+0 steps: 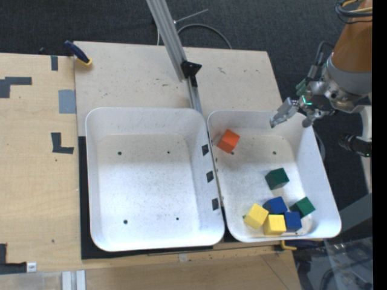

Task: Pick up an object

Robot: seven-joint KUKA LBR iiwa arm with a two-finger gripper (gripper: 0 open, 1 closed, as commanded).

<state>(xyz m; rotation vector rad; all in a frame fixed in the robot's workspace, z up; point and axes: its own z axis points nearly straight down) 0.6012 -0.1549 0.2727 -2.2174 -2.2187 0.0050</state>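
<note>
Currently the gripper (292, 114) hangs over the far right corner of the right bin (320, 180), just above its rim, with its two fingers spread apart and nothing between them. The grey arm with its orange section (357, 41) enters from the right edge of the bench. Candidate objects all lie in the right bin. The orange cube (228, 141) sits alone near the bin's far left corner, close to the wall shared with the left bin (100, 162). It is probably the easiest target, since no other object touches it. From the gripper it lies toward the left and slightly nearer the front edge, across the far end of the bin. The dark green cube (277, 177) stands apart in the middle of the bin, toward the front from the gripper. At the front edge a cluster packs together: a yellow cube (256, 215), a second yellow cube (276, 224), a blue cube (284, 213) and a smaller green cube (304, 206), touching or nearly so. The orange cube appears rotated against the bin walls, so finger alignment would need a wrist turn.
</note>
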